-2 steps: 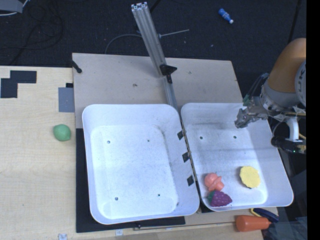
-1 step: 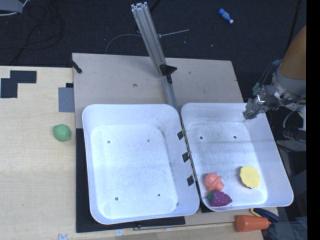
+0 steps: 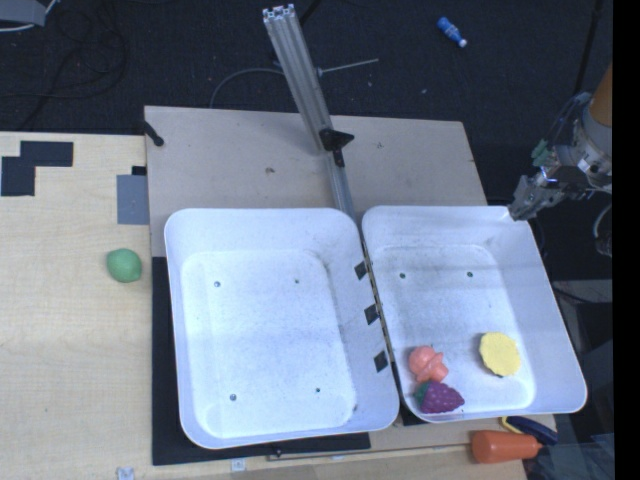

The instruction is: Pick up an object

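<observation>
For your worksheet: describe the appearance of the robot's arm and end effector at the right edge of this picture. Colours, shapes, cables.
The end effector is a small grey metallic piece, angular and tapering toward the corner of the right bin. Above it sits a bulkier grey wrist section with thin dark cables looped around it and a small greenish spot on its side. A patch of the arm's orange band shows at the edge.

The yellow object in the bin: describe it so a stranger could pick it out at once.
Look in the right-hand white bin, toward its near right corner. The yellow object lies there, flat and roundish, apart from the orange-pink toy and the purple grape bunch to its left. It is the only yellow thing there.
</observation>
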Controlling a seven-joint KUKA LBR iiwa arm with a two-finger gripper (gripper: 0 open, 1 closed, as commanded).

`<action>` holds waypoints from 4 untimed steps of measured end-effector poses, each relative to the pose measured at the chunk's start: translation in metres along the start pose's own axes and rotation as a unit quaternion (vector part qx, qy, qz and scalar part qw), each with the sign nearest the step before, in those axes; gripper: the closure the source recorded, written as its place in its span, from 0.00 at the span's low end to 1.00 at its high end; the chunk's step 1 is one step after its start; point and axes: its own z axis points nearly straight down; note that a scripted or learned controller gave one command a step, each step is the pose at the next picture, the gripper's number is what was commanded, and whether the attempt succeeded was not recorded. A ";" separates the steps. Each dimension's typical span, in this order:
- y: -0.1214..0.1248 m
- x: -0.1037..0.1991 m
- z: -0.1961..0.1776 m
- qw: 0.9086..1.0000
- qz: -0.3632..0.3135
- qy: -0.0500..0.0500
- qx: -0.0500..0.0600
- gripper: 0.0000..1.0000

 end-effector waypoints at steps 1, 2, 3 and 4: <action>0.002 0.060 0.007 1.000 -0.002 0.001 0.003 1.00; 0.003 0.107 0.016 1.000 -0.001 0.001 0.003 1.00; -0.008 0.158 0.032 1.000 -0.001 0.001 0.003 1.00; -0.009 0.216 0.033 1.000 -0.002 0.001 0.003 1.00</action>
